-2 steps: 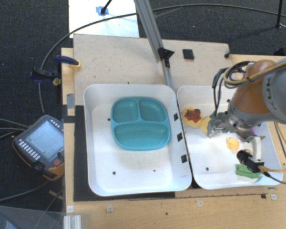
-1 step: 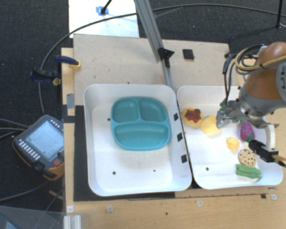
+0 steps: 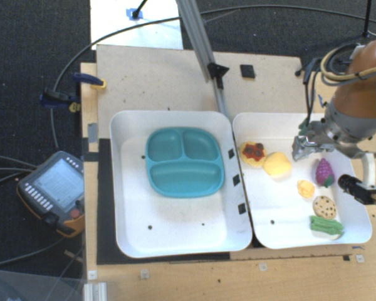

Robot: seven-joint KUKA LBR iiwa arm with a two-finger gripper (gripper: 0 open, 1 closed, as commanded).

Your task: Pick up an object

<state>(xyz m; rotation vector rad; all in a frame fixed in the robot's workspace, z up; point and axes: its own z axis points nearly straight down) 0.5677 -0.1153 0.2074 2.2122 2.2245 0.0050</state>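
My gripper (image 3: 304, 146) hangs over the right bin (image 3: 288, 231), just right of a round yellow fruit (image 3: 277, 164) and up-left of a purple grape bunch (image 3: 324, 172). Nothing shows between its fingers. A small pizza-like piece with red topping (image 3: 253, 152) lies at the bin's upper left. Lower down lie a small yellow piece (image 3: 306, 189), a chocolate-chip cookie (image 3: 324, 206) and a green pod (image 3: 326, 226).
The left bin (image 3: 131, 224) holds a teal divided plate (image 3: 184, 162). A metal pole (image 3: 200, 36) slants over the bench at the back. A teach pendant (image 3: 53, 190) sits off the bench at left. A black part (image 3: 357, 189) juts in at the right bin's edge.
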